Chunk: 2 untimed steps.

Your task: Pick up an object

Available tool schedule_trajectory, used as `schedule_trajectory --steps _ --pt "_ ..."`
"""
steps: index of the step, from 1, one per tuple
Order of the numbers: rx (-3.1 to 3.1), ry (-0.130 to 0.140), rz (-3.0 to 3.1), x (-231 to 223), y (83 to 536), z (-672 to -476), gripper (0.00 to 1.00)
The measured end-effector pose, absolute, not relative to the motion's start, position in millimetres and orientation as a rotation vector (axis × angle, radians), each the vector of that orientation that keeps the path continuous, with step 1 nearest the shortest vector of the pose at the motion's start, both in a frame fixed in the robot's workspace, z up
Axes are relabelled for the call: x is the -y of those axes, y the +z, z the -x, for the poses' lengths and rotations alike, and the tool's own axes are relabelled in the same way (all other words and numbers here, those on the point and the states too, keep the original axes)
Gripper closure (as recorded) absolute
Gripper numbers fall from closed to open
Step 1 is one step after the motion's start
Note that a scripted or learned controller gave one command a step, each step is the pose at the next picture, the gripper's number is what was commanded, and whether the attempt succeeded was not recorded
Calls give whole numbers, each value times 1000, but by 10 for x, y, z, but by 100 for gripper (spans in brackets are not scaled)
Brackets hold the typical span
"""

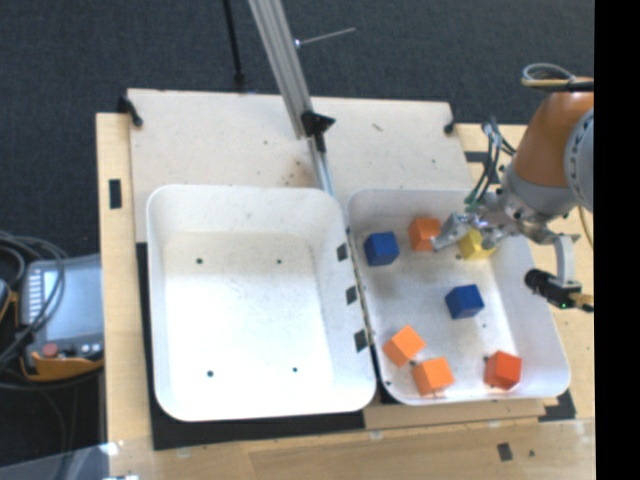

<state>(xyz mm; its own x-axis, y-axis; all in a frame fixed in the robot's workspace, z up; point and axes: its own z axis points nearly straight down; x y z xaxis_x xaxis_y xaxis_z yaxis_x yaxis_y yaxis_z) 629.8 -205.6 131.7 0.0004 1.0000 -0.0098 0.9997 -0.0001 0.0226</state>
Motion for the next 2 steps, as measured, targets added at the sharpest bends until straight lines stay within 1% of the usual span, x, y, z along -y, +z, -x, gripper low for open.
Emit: schedule_trajectory --steps 1,2 --pt "-2202 17 -2199 2082 1244 -6338 0" --pt "-2198 19 -2191 2096 1344 -6353 100"
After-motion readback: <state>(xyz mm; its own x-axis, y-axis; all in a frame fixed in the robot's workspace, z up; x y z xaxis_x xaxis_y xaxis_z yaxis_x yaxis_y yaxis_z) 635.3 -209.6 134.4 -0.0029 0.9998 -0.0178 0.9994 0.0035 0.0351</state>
